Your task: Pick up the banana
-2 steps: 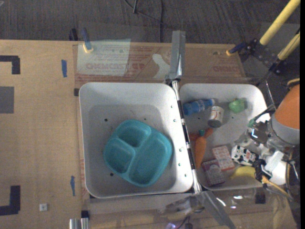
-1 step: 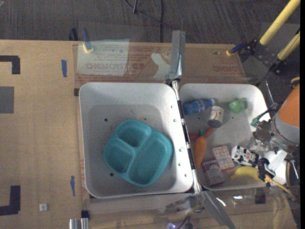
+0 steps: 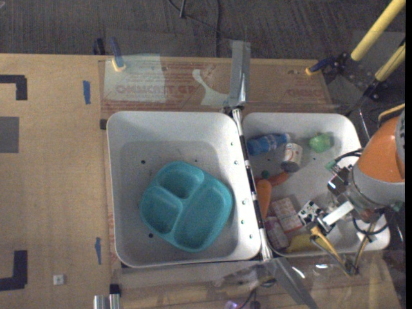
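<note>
Reaching in over the right bin (image 3: 351, 129), the grey arm with its orange band hangs low above that bin's near corner, its claw (image 3: 320, 227) pointed toward the clutter there. How wide the claw stands, and whether it has anything in it, I cannot tell: the wrist and cables cover that part. The banana (image 3: 301, 242), a dull yellow shape, lies against the right bin's near wall, just beside the claw's tip and apparently resting on the bin floor. The arm's low, slanted pose suits a thing wedged near a wall, where a straight drop would likely strike the rim.

Other things crowd the right bin: an orange carrot (image 3: 264, 196) along its left wall, a pinkish packet (image 3: 285, 212) beside the banana, a blue bottle (image 3: 265, 143) and a green toy (image 3: 320, 142) toward its far wall. That crowding probably makes a clean grip hard. In the left bin (image 3: 122, 140), beside the right bin, sits a teal divided plate (image 3: 187, 205), well apart from the work.
</note>
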Action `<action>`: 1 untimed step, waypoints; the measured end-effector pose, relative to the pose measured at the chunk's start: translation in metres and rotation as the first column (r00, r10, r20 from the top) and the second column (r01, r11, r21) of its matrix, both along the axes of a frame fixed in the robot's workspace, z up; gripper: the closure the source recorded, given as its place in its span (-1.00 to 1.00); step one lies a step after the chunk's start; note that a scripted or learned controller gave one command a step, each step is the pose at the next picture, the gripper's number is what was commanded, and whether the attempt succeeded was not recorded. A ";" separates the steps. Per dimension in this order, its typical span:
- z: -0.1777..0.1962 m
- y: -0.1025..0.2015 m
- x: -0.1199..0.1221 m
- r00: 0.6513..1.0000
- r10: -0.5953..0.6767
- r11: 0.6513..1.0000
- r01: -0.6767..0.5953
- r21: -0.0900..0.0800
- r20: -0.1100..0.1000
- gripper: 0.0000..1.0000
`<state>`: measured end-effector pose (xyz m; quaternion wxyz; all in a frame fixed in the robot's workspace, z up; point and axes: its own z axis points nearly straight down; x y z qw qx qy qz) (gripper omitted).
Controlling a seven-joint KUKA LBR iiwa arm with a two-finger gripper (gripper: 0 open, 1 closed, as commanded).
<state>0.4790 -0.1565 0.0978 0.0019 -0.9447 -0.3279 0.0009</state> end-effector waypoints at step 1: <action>0.105 0.058 0.047 0.999 0.048 0.999 -0.048 -0.003 0.001 1.00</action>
